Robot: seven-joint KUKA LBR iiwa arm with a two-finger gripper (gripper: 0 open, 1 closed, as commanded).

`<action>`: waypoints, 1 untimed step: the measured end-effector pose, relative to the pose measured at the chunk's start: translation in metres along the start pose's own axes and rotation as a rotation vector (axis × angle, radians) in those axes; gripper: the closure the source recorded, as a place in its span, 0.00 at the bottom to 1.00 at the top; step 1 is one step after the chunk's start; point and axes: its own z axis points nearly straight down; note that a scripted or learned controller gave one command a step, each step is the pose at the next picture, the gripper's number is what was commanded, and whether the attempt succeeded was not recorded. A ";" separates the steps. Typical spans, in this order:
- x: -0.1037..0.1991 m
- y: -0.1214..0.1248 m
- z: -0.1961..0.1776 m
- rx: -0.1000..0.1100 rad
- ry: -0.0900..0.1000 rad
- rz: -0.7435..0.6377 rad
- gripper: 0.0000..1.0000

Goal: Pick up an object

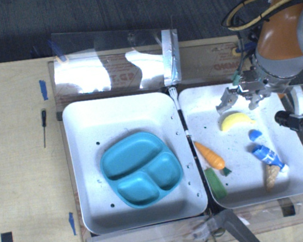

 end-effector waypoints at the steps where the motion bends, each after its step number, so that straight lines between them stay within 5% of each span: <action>1: -0.097 -0.005 0.112 -0.006 -0.001 -0.094 0.00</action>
